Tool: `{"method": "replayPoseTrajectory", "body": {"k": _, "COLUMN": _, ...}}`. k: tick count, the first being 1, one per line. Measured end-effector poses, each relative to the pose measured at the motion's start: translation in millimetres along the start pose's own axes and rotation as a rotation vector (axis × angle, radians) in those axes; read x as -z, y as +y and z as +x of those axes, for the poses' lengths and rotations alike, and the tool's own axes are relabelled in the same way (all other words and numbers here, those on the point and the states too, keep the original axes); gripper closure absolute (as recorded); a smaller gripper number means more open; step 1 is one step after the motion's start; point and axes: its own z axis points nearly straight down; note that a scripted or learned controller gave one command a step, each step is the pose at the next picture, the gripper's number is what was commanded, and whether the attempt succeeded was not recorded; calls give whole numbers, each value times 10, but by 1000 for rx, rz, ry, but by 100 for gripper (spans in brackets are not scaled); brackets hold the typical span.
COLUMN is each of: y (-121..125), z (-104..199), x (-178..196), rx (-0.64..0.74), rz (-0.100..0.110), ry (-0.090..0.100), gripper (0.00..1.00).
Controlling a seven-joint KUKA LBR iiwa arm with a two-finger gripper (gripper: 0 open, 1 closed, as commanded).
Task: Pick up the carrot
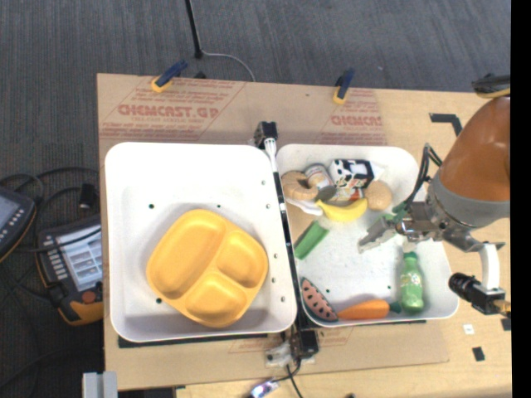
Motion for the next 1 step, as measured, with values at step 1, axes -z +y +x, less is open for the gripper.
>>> {"method": "replayPoseTrajectory", "body": {"k": 1, "y": -49, "z": -845, "x": 323, "rx": 67, "rz": -2, "ry": -1, "gripper": 0}}
